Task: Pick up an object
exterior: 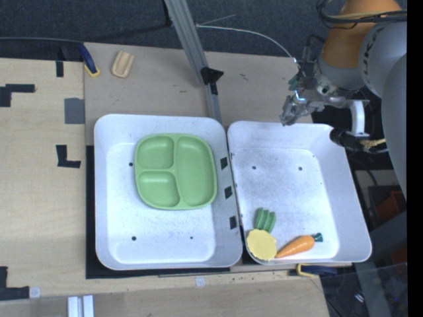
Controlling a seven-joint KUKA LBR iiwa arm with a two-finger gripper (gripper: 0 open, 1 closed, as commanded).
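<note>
Wood tabletop (pixel 39 177), two white bins side by side. Left bin (pixel 106 177) holds a green divided plate (pixel 176 171). Right bin's (pixel 344 197) near edge has a carrot (pixel 295 246), a yellow disc (pixel 262 244) and a small green piece (pixel 265 219), the three crowded together. Gripper (pixel 289 114) hangs over the right bin's far rim, well apart from them; can't tell its state. Carrot looks like a light, stiff, smooth toy: grab across mid-body, where it's clearest of the disc.
</note>
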